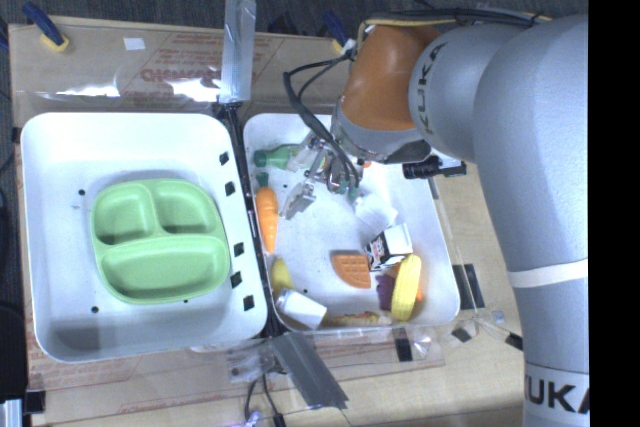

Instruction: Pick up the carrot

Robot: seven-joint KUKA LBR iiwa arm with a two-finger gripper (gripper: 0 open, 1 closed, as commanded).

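Note:
The carrot (266, 218) is a short orange piece lying along the left wall of the right bin (437, 233), pointing toward the near side. My gripper (313, 185) hangs from the orange-banded wrist over the upper middle of that bin. It sits just right of and slightly beyond the carrot, apart from it. One metal finger (297, 201) angles down toward the bin floor beside the carrot. Nothing shows between the fingers.
The right bin also holds a green item (277, 156) at the far left, a waffle-like piece (351, 268), a yellow banana (406, 286), a purple item (385, 289), a white cup (301, 308) and small packets. The left bin (40, 215) carries a green divided plate (158, 240).

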